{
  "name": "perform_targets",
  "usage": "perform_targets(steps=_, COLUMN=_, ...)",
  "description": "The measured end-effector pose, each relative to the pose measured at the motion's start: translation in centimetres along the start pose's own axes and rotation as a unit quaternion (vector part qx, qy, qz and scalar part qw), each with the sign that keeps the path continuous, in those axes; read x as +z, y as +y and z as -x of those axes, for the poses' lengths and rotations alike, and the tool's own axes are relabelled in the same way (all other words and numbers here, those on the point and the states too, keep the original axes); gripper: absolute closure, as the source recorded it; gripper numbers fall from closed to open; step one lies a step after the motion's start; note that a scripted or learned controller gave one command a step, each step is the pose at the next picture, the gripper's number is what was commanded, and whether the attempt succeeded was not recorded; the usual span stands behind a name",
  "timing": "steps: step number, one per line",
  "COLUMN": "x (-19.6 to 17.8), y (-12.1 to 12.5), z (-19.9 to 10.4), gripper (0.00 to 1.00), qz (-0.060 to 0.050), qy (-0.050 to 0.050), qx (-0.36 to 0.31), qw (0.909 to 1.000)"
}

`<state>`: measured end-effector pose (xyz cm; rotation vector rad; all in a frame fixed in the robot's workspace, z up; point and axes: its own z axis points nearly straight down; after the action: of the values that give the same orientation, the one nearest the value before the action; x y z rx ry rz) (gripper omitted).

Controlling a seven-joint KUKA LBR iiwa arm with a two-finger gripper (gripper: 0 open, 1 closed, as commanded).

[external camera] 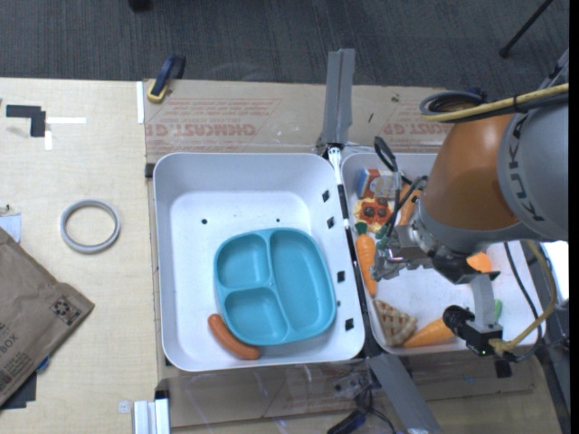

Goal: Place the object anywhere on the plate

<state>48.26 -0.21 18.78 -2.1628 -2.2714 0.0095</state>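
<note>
Here the arm [488,174] leans in over the right bin [425,283], its orange band covering much of that bin, because the toy foods to be picked lie there. The gripper [391,259] sits low at the bin's left side, but the wrist hides its tips, so I cannot tell its state or whether it has anything.

Just to its left, touching the bin wall, lies an orange carrot [365,259], probably the object it is after. Just below it rests a waffle-patterned piece [394,320], with another orange carrot-like piece [431,333] beside that. Above it sits a cluster of small coloured toys [374,206].

The teal divided plate [273,286] lies well to the gripper's left, in the left bin [181,242], placed flat with three open compartments ready to receive. A sausage [233,337] rests touching the plate's lower-left rim, outside it.
</note>
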Motion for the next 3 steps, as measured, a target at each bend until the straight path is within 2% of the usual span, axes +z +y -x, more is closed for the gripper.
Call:
perform_targets(steps=1, x=0.0, y=8.7, z=1.2, gripper=1.0, qz=0.0, qy=-0.001, qx=0.041, qw=0.9991)
perform_targets(steps=2, x=0.0, y=-0.2, z=-0.6, gripper=1.0, qz=0.0, qy=0.0, qx=-0.081, qw=0.9967)
perform_targets(steps=3, x=3.5, y=5.7, z=9.9, gripper=1.0, qz=0.001, qy=0.0, qx=-0.056, qw=0.9985)
